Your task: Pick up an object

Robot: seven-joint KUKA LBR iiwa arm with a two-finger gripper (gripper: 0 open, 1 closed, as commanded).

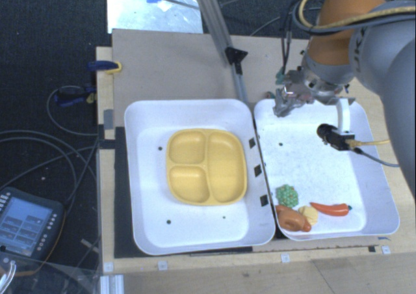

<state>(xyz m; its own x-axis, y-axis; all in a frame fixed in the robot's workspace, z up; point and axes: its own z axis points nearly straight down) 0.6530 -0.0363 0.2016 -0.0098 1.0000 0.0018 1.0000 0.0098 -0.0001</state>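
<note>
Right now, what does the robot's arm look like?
The arm is big, round and grey, with an orange band above the wrist. Yellowish cables loop around it. Its hand is small, grey metal, with a white bracket and black part beside it.

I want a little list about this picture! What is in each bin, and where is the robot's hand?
left bin: yellow divided plate, lying flat near the middle
right bin: toy broccoli, orange-brown toy food, pale yellow piece, red chili pepper, all grouped at the near edge
gripper: over the far left corner of the right bin, apart from the toy foods
held object: none seen between the jaws
</note>
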